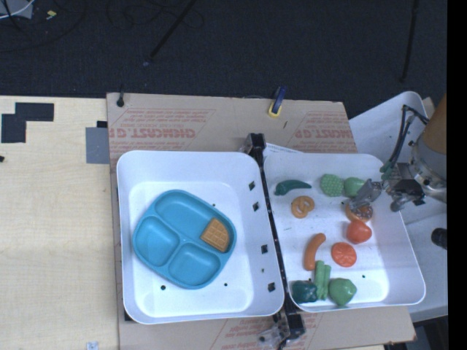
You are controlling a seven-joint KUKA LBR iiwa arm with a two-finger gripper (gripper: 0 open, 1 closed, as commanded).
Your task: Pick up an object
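Note:
The right bin (398, 268) holds several toy foods: a dark green chili (292, 187), a bumpy green piece (332, 184), a round orange cookie (302, 207), a red tomato (358, 232), an orange-red ball (344, 254), an orange sausage (314, 250) and green pieces (332, 286) at the front. My gripper (384, 195) hangs over the bin's far right part, open. Its left finger (368, 192) stands just above a small brown-red piece (360, 212) and beside a light green piece (354, 186). Nothing sits between the fingers.
In the left bin (139, 173) lies a blue divided plate (171, 243) with a tan waffle piece (216, 234) on it. A black divider (266, 224) separates the bins. Cables and the arm's body crowd the right edge past the bin wall.

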